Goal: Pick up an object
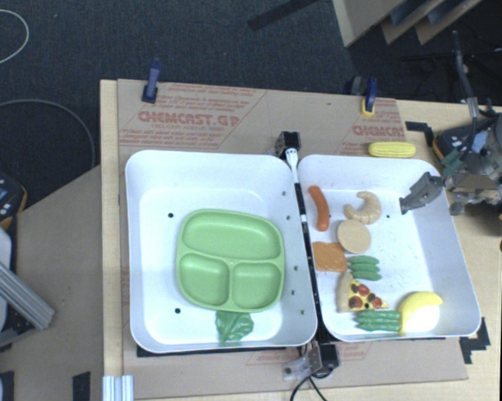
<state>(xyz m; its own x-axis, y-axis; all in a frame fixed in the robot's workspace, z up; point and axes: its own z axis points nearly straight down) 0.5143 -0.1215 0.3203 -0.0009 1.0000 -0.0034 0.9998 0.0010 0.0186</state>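
The right bin [434,243] holds several toy foods: a red sausage [319,208], a tan croissant [366,206], a round beige bun [354,237], an orange toast square [330,256], green beans [364,268], a pizza slice [356,294], a green pea pod [378,322] and a yellow lemon [420,311]. My gripper [417,195] hangs over the bin's upper right part, to the right of the croissant and apart from it. Nothing shows in its grasp.
The left bin [151,233] carries a green divided plate [231,259] and a lettuce leaf [233,325] at its front. A yellow corn cob [392,149] lies on the bench behind the right bin. Blue clamps [152,81] hold the board's far edge.
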